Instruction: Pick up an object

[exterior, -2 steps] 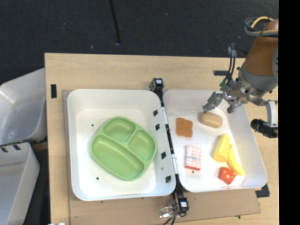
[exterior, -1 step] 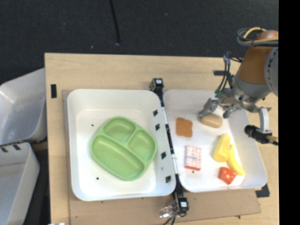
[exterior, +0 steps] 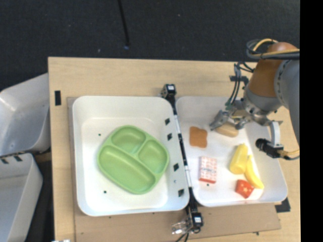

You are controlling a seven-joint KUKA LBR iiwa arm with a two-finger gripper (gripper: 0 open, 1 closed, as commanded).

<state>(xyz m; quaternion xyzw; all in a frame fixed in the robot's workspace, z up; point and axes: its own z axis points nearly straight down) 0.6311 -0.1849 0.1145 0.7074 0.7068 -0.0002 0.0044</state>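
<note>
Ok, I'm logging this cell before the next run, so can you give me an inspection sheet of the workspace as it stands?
Surface: light wooden bench bearing two shallow white bins, left bin and right bin.
Job's things: in the right bin, a brown toast-like square, a pink and white small box, a yellow banana-like piece, a small red block and a beige lump.
Clutter: green divided plastic plate in the left bin.
Grippers: two-finger gripper low at the beige lump; grasp cannot be judged.
Cables: thin dark cable across the dark floor; wires along the wrist.
Surroundings: white containers left of the bench.
</note>
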